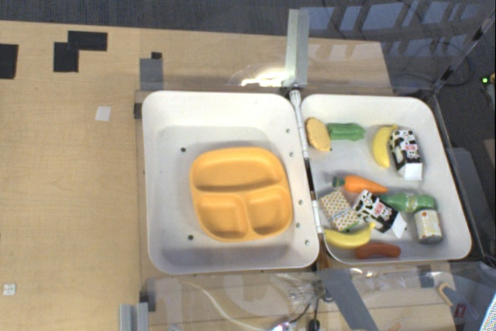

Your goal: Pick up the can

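The two white bins sit side by side on the bench. The left bin point(163, 167) holds a big orange tray point(240, 194) with three sections. The right bin point(442, 159) is full of small toy foods.

The can point(428, 226) is in the right bin, in the near right corner, close to the bin's right wall. It looks small, with a pale label and a grey top, and it seems to stand up or lean a little; I cannot tell which. A green bottle point(408, 203) lies just behind it, touching or almost touching. A black and white carton point(375, 212) is to its left, and a red sausage point(377, 250) lies further left by the near wall.

I cannot tell if the gripper is open or closed. The arm comes from the right, so the can is on the side closest to it. My guess is it should come down from above, because the bottle and the wall crowd the can.
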### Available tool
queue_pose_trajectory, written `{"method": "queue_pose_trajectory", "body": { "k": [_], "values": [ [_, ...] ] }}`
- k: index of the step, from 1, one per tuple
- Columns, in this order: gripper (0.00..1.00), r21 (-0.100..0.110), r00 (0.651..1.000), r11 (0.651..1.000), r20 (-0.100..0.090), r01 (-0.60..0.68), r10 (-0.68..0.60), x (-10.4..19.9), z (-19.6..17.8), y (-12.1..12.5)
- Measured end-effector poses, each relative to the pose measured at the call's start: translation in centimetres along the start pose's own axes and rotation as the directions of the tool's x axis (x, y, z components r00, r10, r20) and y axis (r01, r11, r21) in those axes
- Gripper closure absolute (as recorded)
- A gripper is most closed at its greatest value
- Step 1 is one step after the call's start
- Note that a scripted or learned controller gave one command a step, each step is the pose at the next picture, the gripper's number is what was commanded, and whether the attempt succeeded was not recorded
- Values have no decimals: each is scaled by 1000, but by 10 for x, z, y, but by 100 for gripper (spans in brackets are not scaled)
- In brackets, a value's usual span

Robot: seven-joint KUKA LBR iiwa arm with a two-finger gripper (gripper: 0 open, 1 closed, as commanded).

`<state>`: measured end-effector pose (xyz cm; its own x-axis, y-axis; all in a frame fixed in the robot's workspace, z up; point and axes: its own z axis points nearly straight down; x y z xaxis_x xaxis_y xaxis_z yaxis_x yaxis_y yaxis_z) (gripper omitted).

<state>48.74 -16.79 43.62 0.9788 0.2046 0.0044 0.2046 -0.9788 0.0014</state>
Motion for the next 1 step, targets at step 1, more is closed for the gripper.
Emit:
{"method": "queue_pose_trajectory", "body": {
  "k": [1],
  "values": [
    [100,1,1000,1000,2,1,-1,72,1,-31]
  ]
}}
